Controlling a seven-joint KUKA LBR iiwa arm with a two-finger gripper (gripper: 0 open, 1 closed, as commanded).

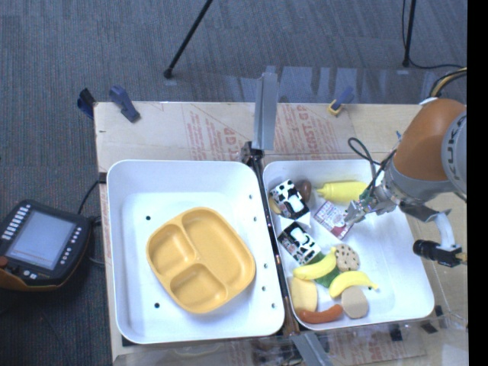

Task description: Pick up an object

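Arm over the right bin, gripper low among toy food.

From the camera view, the shallow white plastic right bin held a crowd of small items along its left side: two glossy black-and-white cow-patterned blocks, a smooth yellow corn-shaped toy, a flat pink-and-white card packet, a speckled round cookie, two curved yellow bananas and an orange-red sausage. The gripper sat just beside the packet's right edge; how wide it stood I could not tell. The bin's right half offered open floor. The left white bin carried a smooth yellow three-compartment plate, with bare margin around it.
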